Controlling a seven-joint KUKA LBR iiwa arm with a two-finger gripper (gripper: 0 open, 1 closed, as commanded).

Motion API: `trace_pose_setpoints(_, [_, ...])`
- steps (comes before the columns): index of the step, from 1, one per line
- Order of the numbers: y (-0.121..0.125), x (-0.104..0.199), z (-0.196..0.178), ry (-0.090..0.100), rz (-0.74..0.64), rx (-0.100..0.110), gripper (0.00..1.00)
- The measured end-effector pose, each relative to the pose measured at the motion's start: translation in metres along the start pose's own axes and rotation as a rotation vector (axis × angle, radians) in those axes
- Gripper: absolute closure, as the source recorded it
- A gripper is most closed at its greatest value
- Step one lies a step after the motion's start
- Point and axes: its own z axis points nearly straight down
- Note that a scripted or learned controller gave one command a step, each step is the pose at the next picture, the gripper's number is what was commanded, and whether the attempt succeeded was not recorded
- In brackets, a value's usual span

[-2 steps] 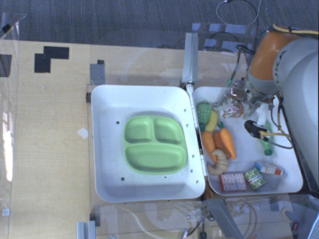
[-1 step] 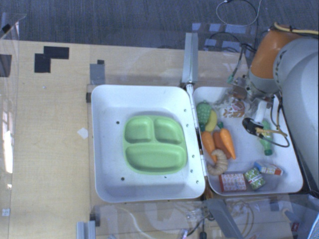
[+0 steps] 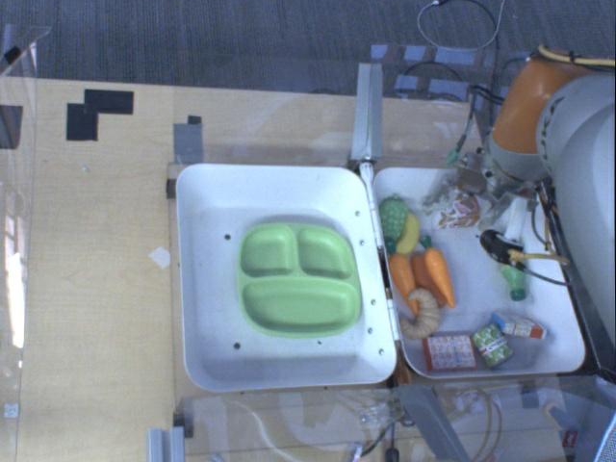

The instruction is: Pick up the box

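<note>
Whether my jaws stand apart or together I cannot tell: my gripper [image 3: 469, 189] sits low over the far end of the right bin [image 3: 568, 354], and from above my own wrist and its orange band cover most of it. Just in front of it lies a small mottled brown-and-white thing [image 3: 458, 213]. It is too blurred to name, and I cannot tell whether I am touching it or only hanging close above it. I see nothing clamped between my jaws.

Nearer the camera on my side of the bin, a little green bottle [image 3: 515, 282] lies near the right wall. Along the left wall sit a knobbly green vegetable [image 3: 391, 214] with a yellow banana [image 3: 412, 231] touching it. Nearer the camera are two orange carrots [image 3: 435, 275], side by side, and then a pale curled pastry [image 3: 421, 312].

Two things here could be the box, and both lie at the near end of this bin, well apart from my gripper, with the whole length of the bin between us. The flat reddish box [image 3: 449, 351] lies face up against the near wall, just beside the pastry. The small green box [image 3: 493, 345] sits just to its right, turned at an angle. Beside that box lies a small white tube with a red end [image 3: 521, 328].

The left bin [image 3: 202, 258] holds a green divided plate [image 3: 296, 279], lying flat near its middle. Both bins rest on the pale wooden bench [image 3: 96, 258].
</note>
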Motion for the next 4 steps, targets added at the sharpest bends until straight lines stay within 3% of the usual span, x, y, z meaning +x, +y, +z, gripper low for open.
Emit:
trace_pose_setpoints(2, [0.002, 0.008, -0.001, 0.000, 0.149, -0.018, 0.00])
trace_pose_setpoints(3, [0.001, 0.008, -0.012, 0.000, 0.147, -0.014, 1.00])
trace_pose_setpoints(4, [-0.020, 0.073, -0.093, 0.005, 0.299, -0.029, 1.00])
